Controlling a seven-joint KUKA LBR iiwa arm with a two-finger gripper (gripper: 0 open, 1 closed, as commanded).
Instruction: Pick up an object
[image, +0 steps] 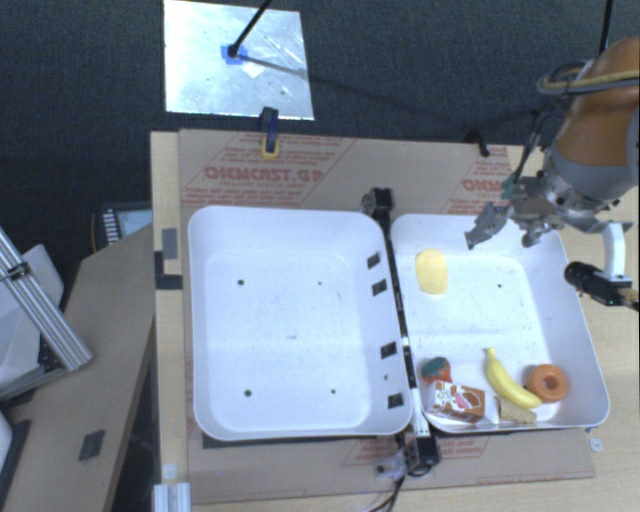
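Two shallow white bins are shown side by side on a cardboard-covered table (300, 165), viewed from above at a slant. The left bin (215, 250) is marked only by a few small dark holes in its floor. The right bin (560, 300) carries all the loose objects.

A pale yellow block (432, 271), rounded at its corners and matte in surface, is seen lying flat near the upper left of the right bin, well apart from the other items. Along the near edge of the same bin a group is gathered: a small red and green piece (435, 370), just above a flat printed packet (458, 401) in red and white; a yellow banana (505, 379), curved, with a dark tip at its upper end; and an orange ring-shaped object (547, 382) with a darker centre, placed just beside the banana's lower end.

The grey arm, with its orange band (600, 110), is seen entering from the right. The hand (510, 228) is held above the far rim of the right bin, to the upper right of the yellow block and apart from it. Its two fingers (483, 228) are spread, and nothing is seen between them.

A metallic sheet (238, 60) is laid beyond the table's far edge.
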